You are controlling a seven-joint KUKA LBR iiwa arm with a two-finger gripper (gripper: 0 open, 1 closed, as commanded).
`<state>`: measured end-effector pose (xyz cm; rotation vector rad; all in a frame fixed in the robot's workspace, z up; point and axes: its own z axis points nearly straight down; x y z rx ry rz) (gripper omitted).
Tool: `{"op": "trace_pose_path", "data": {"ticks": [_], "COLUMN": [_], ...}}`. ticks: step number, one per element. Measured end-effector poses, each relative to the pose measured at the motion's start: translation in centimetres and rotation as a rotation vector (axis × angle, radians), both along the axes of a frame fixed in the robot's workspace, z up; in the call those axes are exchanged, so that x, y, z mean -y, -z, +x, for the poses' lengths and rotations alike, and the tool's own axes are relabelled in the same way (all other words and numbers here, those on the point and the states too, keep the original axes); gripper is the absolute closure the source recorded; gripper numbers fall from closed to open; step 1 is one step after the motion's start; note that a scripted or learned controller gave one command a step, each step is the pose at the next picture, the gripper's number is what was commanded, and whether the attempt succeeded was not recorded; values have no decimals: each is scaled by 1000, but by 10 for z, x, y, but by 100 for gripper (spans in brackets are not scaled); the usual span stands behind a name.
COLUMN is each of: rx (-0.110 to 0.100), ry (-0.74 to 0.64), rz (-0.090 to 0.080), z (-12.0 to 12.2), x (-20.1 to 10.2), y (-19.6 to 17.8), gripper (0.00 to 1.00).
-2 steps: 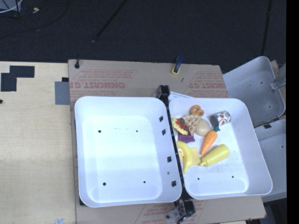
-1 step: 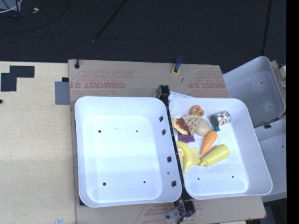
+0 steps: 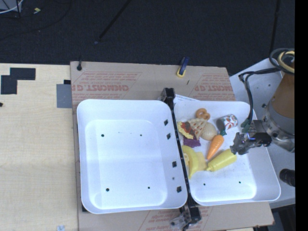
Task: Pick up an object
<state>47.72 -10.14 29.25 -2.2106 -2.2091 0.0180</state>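
Observation:
The right bin [image 3: 240, 189] holds a cluster of toy food along its left and middle. An orange carrot [image 3: 214, 146] lies slanted, and a yellow bottle-like piece [image 3: 222, 160] rests just below it. Further left I see a yellow banana [image 3: 193, 160], a purple piece [image 3: 191, 141], a waffle-like piece [image 3: 198, 126], a beige lump [image 3: 208, 132] and a small pretzel [image 3: 202, 114]. A red and white can [image 3: 230, 122] lies near the bin's far side. My gripper [image 3: 240, 146] hangs at the right of the pile, close to the yellow piece's right end.
The left bin [image 3: 126, 158] sits beside the right one, with a black divider [image 3: 175, 148] between them. Both stand on a cardboard sheet [image 3: 130, 81]. A yellow and blue clamp [image 3: 182, 67] sits at the sheet's far edge. Cables [image 3: 245, 81] loop behind the right bin.

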Motion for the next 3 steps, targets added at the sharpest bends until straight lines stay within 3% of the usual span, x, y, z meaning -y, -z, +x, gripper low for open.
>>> {"op": "trace_pose_path", "data": {"ticks": [1,2,3], "rx": [26,29,25], "ry": [-2,-3,-4], "rz": [-5,-4,-4], "z": [34,-1,-1], "x": [2,-14,-40], "y": [-83,-184,-249], "gripper": [100,100,100]}}
